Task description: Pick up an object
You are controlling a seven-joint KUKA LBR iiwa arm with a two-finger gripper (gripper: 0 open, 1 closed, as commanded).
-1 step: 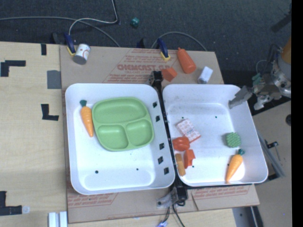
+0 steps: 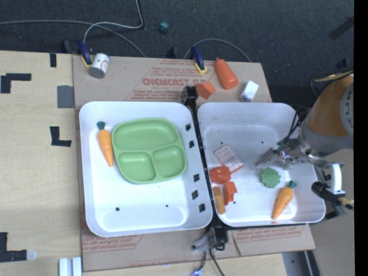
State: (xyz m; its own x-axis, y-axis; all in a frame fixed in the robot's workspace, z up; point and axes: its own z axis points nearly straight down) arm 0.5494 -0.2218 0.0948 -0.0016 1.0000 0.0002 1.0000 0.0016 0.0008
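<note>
My gripper (image 2: 275,157) hangs low over the right bin (image 2: 241,112), reaching in from the right edge. Just below it lies a small green knobbly object (image 2: 269,178), close to the gripper but apart from it. A toy carrot (image 2: 282,202) lies near the bin's front right corner. Along the bin's left side are a pale pink packet (image 2: 225,153), a red piece (image 2: 221,174), an orange-red piece (image 2: 230,192) and a small orange stick (image 2: 218,200). Nothing shows in the gripper's grasp.
The left bin (image 2: 95,211) holds a green divided plate (image 2: 150,150) and a second carrot (image 2: 105,145) by its left wall. Behind the bins on the cardboard lie an orange cylinder (image 2: 226,74), an orange block (image 2: 205,89), a white cube (image 2: 250,89) and a small can (image 2: 99,64).
</note>
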